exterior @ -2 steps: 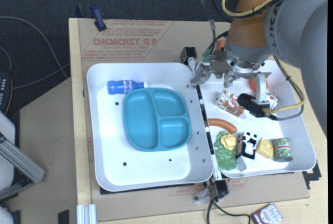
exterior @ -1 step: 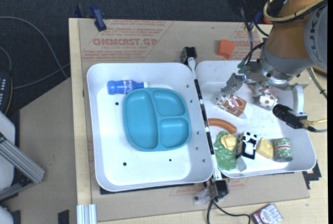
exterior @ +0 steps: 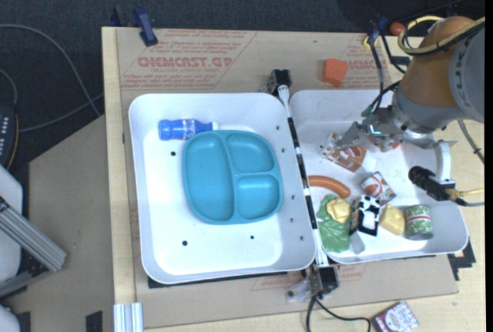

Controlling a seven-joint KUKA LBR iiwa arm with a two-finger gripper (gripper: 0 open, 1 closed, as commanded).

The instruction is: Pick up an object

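Over the right bin (exterior: 454,242), the claw (exterior: 360,132) sits just above a snack packet (exterior: 344,155); finger state cannot be determined. Left bin (exterior: 154,246) holds 1 blue divided plate (exterior: 229,175).

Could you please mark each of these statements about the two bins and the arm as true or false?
1. The blue divided plate lies in the left bin. True.
2. The blue bottle stands inside the right bin. False: it lies in the left bin, beside the plate.
3. The hand is over the right bin. True.
4. The orange block rests inside the left bin. False: it sits on the bench outside both bins.
5. The sausage lies in the right bin. True.
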